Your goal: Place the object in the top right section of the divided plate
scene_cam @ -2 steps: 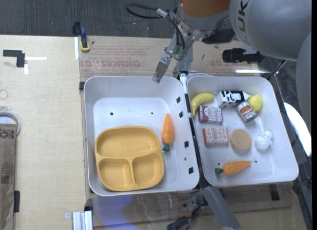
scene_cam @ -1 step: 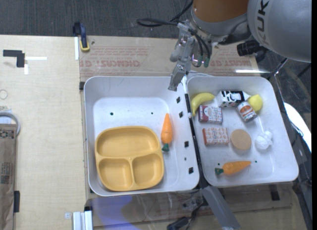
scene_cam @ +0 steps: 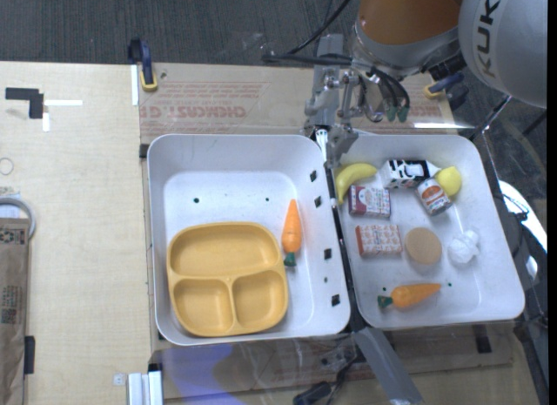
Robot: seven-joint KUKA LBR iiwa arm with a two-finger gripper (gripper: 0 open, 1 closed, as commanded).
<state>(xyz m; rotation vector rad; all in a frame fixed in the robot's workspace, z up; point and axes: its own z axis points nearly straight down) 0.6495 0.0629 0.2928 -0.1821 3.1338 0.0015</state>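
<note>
A yellow divided plate (scene_cam: pixel 228 277) lies in the left bin (scene_cam: pixel 174 185), with one wide section at the top and two smaller ones below; all three sections are bare. An orange toy carrot (scene_cam: pixel 291 227) lies upright in the image just off the plate's top right corner, touching its rim. My gripper (scene_cam: pixel 336 140) hangs over the rim between the two bins, at their far edge, above and right of that carrot and just left of a yellow banana (scene_cam: pixel 352 175). Its fingers look open with nothing between them.
The right bin (scene_cam: pixel 496 294) holds a black-and-white carton (scene_cam: pixel 407 171), a lemon (scene_cam: pixel 448 181), a small can (scene_cam: pixel 432 196), two red snack boxes (scene_cam: pixel 370 201) (scene_cam: pixel 379 239), a tan disc (scene_cam: pixel 424 245), a white lump (scene_cam: pixel 463 246) and a second carrot (scene_cam: pixel 413 294).
</note>
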